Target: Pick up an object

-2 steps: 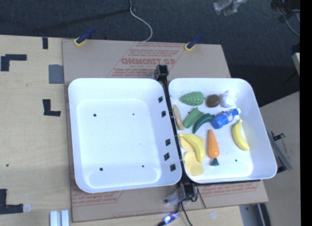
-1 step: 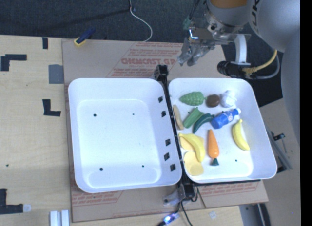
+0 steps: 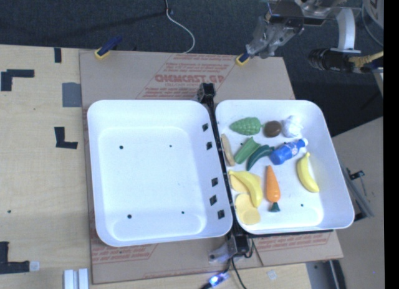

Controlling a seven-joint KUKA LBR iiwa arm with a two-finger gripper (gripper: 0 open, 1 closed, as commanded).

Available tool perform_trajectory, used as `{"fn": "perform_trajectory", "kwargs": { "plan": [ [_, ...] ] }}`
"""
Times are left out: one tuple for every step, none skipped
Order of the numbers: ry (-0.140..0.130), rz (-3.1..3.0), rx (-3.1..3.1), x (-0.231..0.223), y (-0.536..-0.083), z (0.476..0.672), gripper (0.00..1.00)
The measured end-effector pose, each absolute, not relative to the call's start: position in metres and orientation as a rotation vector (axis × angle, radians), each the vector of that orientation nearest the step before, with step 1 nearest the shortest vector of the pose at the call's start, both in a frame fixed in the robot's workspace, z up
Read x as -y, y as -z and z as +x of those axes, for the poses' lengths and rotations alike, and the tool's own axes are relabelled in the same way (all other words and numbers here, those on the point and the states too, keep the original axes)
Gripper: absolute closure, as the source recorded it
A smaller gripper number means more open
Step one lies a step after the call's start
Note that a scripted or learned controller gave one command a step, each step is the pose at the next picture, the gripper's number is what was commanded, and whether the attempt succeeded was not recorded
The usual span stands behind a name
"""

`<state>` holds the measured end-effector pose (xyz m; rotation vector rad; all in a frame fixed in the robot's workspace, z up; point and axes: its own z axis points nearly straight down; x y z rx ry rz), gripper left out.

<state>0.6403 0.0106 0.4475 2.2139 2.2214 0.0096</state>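
Note:
The right bin [image 3: 324, 133] holds several toy foods: a green leafy piece [image 3: 245, 125], a brown round piece [image 3: 272, 129], a white crumpled piece [image 3: 291, 124], a blue bottle [image 3: 287, 152], green pods [image 3: 251, 151], an orange carrot [image 3: 272, 184], a yellow banana [image 3: 306, 173] at the right and more yellow pieces [image 3: 245, 185] at the left. My gripper [image 3: 264, 42] hangs high above the bench, beyond the far edge of the right bin, with nothing seen between its fingers.
The left bin [image 3: 149, 172] lies beside the right one, joined by a black hinge strip [image 3: 215, 157]. Both rest on a cardboard sheet [image 3: 181, 79]. A white cable [image 3: 177, 23] runs across the dark floor at the back.

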Motion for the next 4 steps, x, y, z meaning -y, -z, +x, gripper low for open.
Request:
{"fn": "perform_trajectory", "kwargs": {
  "plan": [
    [-0.009,2.216,-2.22,-0.005,-0.527,0.598,1.0],
    [-0.002,2.216,-2.221,-0.011,-0.535,0.664,1.0],
    [0.021,2.222,-2.238,-0.098,-0.343,0.666,1.0],
    [-0.007,2.215,-2.225,-0.116,-0.411,0.668,1.0]
  ]
}}
